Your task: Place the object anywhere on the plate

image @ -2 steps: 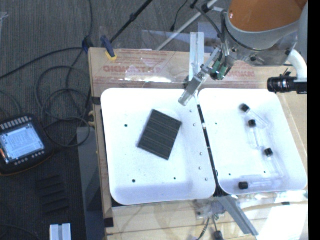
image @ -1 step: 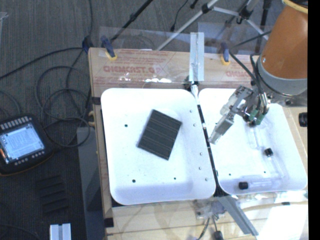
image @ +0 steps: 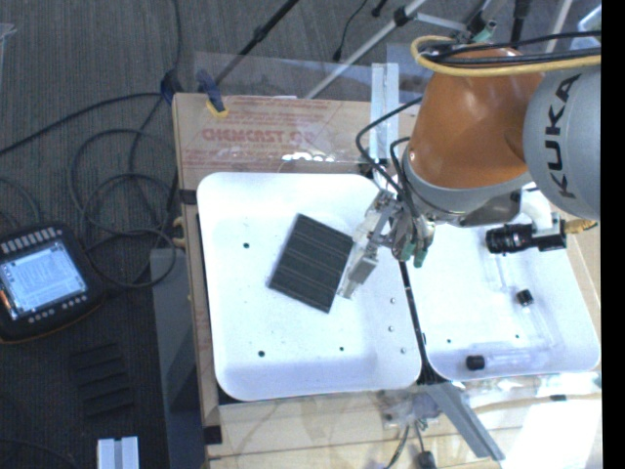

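Ribbed and dark, the flat rectangular slab point(image: 312, 263) lies tilted in the left white bin point(image: 234, 360), presumably the plate or the object of the task; I cannot say which. The grey arm with its orange band point(image: 469, 115) leans in from the right so that the tool point(image: 361, 262) hangs at the slab's right edge, seemingly to work that edge. Whether the tool stands wide or narrow I cannot tell.

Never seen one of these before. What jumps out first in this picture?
The big grey and orange arm fills the upper right and reaches over the bench. Its gripper hangs over the left white bin, right beside a dark ribbed plate lying at that bin's middle. A handheld control screen sits on the floor at far left.
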`<act>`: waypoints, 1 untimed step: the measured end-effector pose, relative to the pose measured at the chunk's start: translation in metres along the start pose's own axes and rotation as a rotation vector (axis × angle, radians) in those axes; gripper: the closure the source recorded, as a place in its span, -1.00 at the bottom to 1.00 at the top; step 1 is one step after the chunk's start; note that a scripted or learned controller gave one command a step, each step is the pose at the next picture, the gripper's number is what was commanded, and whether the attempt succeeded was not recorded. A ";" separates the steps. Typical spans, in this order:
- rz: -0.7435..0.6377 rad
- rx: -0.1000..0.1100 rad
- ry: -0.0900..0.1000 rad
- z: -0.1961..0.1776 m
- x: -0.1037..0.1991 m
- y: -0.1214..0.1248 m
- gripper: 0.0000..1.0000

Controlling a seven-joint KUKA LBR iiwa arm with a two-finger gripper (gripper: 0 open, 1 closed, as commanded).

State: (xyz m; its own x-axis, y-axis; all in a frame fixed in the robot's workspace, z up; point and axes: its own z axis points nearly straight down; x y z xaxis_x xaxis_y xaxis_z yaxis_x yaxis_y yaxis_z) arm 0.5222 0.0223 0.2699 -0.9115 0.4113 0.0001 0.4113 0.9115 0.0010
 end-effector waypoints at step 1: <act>-0.551 -0.001 -0.003 -0.063 0.017 0.005 -1.00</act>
